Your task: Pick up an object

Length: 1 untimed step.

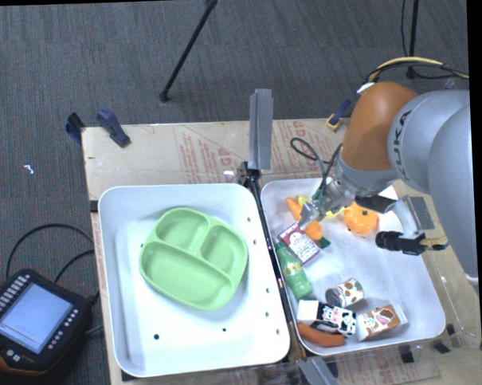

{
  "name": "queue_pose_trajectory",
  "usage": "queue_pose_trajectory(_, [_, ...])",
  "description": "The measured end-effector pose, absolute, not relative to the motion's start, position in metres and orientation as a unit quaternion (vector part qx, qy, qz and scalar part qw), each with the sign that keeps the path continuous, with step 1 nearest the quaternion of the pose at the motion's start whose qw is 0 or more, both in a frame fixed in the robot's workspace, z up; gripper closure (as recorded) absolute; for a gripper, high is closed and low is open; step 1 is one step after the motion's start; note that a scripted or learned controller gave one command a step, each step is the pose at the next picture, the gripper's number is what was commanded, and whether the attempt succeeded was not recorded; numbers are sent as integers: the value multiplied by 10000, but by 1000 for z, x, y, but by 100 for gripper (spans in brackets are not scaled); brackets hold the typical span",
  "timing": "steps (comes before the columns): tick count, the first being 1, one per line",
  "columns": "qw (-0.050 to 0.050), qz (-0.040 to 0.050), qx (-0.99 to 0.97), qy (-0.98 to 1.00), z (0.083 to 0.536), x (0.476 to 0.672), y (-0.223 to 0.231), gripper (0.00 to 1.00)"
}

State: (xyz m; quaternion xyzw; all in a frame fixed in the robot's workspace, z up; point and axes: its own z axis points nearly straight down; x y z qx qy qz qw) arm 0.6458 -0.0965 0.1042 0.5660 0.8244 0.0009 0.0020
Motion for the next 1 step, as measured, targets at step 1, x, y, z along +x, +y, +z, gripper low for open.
queue_pose_trajectory(1, [-7,-5,6631,7485,187,644,-64,100])
